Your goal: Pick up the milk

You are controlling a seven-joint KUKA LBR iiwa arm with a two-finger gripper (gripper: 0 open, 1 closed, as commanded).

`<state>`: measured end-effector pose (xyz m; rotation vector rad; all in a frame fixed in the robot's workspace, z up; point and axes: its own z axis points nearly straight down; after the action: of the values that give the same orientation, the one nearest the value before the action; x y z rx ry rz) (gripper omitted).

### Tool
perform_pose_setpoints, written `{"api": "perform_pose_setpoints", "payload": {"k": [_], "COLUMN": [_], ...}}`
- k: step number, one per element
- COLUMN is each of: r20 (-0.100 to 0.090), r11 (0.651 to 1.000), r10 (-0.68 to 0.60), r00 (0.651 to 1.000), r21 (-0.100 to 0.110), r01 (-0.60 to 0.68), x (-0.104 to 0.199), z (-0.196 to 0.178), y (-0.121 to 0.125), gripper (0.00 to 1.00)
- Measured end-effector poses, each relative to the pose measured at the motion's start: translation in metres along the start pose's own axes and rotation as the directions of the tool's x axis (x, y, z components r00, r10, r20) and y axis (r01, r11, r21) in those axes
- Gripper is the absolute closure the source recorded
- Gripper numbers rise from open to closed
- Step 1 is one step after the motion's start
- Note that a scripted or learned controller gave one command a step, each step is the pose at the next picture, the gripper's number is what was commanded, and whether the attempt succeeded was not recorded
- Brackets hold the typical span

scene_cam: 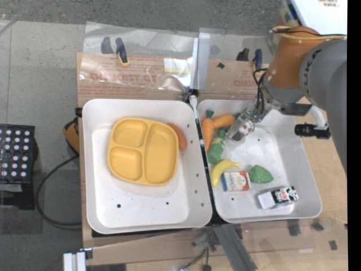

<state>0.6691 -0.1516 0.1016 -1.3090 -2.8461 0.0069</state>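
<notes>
One fixed cam, high above the bench, looking down at a slant. Mid distance: both white bins fit whole, left bin and right bin, w/ floor past the bench's far and left edges.

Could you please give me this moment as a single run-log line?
task: pick up milk | gripper: above carrots, back of right bin | milk: lying at front right, untouched | status: not grasped

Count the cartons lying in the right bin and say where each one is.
2. The red and white carton lies beside the banana, near the bin's middle. The black and white milk carton lies near the front right corner. Others may hide under the gripper.
</notes>
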Motion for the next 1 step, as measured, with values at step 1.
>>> {"api": "perform_pose_setpoints", "payload": {"k": [1], "r20": [0.001], "r11": [1.0], "r10": [0.002], "r00": [1.0], "r21": [-0.003], "r01": [-0.002], "x": [-0.0006], "z": [-0.0105], "y": [0.0002], "gripper": [1.0]}}
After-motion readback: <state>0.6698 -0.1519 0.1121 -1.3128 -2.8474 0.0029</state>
